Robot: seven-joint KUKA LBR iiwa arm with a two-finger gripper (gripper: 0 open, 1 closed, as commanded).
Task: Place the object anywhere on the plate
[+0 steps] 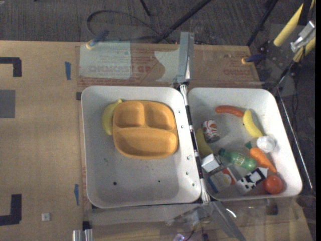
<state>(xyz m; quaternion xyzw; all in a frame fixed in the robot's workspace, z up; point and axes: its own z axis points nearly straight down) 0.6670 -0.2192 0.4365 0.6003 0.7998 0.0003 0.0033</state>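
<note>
Hand state is not something you are able to read here: you cannot tell whether it is spread or pressed together.

You are looking at one orange plate (pixel 145 129) with three compartments, lying flat in the upper half of the left bin (pixel 95 174). One yellow banana-shaped piece (pixel 107 118) is touching the plate's left edge, partly tucked under it. Nothing is lying on the plate.

Every other loose object is sitting in the right bin (pixel 288 149), across the divider from the plate. There you are seeing:
- one orange-red sausage-shaped piece (pixel 229 111) near the back,
- one yellow banana (pixel 252 123) beside it,
- one small can (pixel 211 130),
- one yellow piece (pixel 202 141) leaning against the left wall,
- one whitish round item (pixel 266 143), too blurred to name,
- one green bottle (pixel 238 158) lying on its side,
- one carrot (pixel 262 159) just right of the bottle,
- one small white box (pixel 210 162),
- one red and blue carton (pixel 223 177),
- one black and white box (pixel 252 181),
- one red-orange ball (pixel 274 184) in the front corner.

These are crowding together along the bin's front. Both bins are resting side by side on the bench (pixel 40 134).
</note>
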